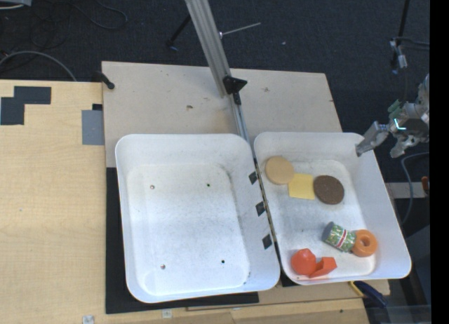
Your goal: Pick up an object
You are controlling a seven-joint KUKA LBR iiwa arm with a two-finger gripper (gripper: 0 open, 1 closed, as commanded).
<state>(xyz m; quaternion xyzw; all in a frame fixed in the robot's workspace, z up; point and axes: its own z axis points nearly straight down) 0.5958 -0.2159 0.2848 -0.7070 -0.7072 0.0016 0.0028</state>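
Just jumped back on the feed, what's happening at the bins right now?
Nothing has been picked yet. The hand is at the right bin's upper right corner, near the rim, with nothing visibly held. All the objects lie in that bin: a tan disc, a yellow slice and a brown disc in a row near the top, then a green patterned can touching an orange ring, and a red piece at the bottom.

You get even overhead light: the white bins [184,217] glare slightly, shadows stay faint, the floor [309,21] is dim, detail soft.
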